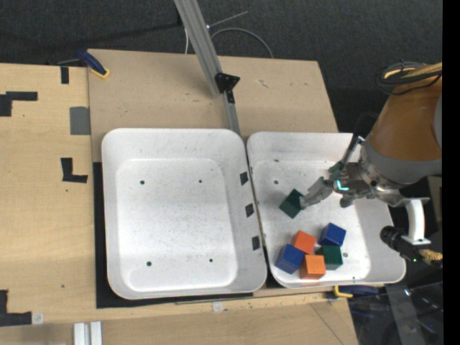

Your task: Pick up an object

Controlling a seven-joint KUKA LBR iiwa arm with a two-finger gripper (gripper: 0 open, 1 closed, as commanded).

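The right bin [287, 149] holds several small blocks. A dark green block [290, 204] lies tilted, apart from the others, near the bin's middle left. My gripper [326, 200] hangs over the bin just right of it and is open. Its left finger [313, 193] reaches down to that block's right edge; the block sits outside the fingers, not between them. Nearer the front lies a cluster: a red-orange block [305, 241], a blue block [333, 233], a second dark green block [332, 256], an orange block [314, 266] and another blue block [290, 258].
The left bin [115, 157] stands beside the right one, their rims meeting in the middle. A slanted metal pole [205, 45] rises behind the bins. The arm's orange band [406, 124] and grey wrist overhang the right bin's far right side.
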